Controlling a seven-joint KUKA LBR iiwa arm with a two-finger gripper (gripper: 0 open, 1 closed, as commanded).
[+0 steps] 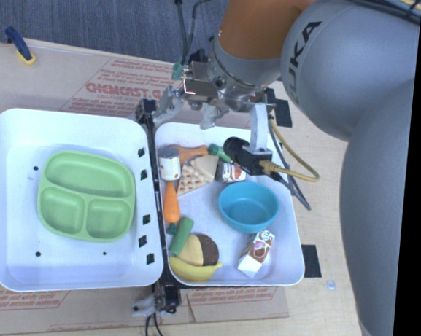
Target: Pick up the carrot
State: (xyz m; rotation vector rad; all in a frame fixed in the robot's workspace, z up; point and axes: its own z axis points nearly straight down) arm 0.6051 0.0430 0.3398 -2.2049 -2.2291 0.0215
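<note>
one carrot in right bin

Red "CHEMCAST" print on cardboard sheet, left of gripper in view. "KUKA", partly cut off, on grey arm above-right of gripper. Can and carton labels below gripper unreadable.

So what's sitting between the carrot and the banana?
In the camera view, a small green stick-shaped piece lies between the carrot and the banana, with a round brown item just beside it.
</note>
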